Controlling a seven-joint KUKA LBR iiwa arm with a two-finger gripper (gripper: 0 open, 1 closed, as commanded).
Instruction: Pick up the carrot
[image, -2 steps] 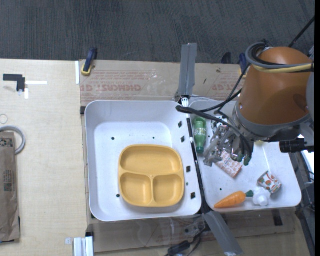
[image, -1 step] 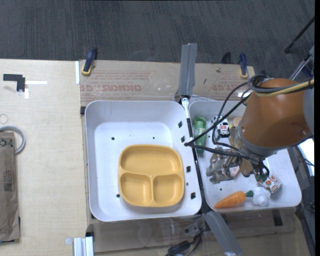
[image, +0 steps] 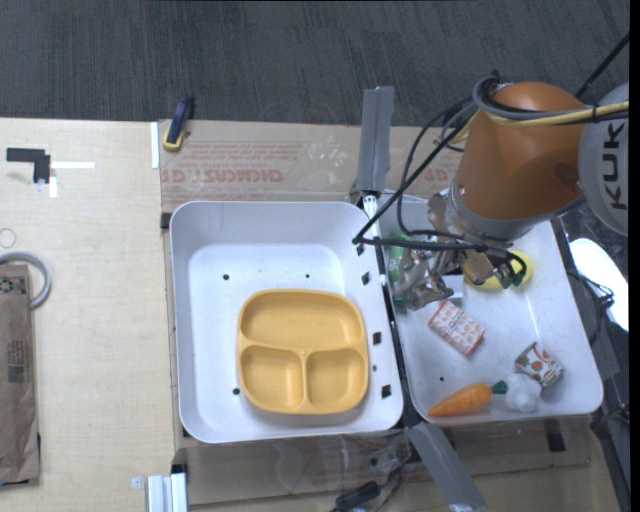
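The carrot (image: 464, 400), orange with a small green top, lies at the near edge of the right bin (image: 575, 330), pointing left. My gripper (image: 425, 282) hangs under the orange wrist band at the far left part of that bin, well above and behind the carrot, among black cables. Nothing orange shows at the gripper.
In the right bin lie a pink checked packet (image: 457, 328), a small printed cup (image: 539, 365), a white object (image: 521, 398) by the carrot's top, and a yellow item (image: 505, 275) under the wrist. A yellow divided plate (image: 302, 351) sits in the left bin (image: 200, 300).
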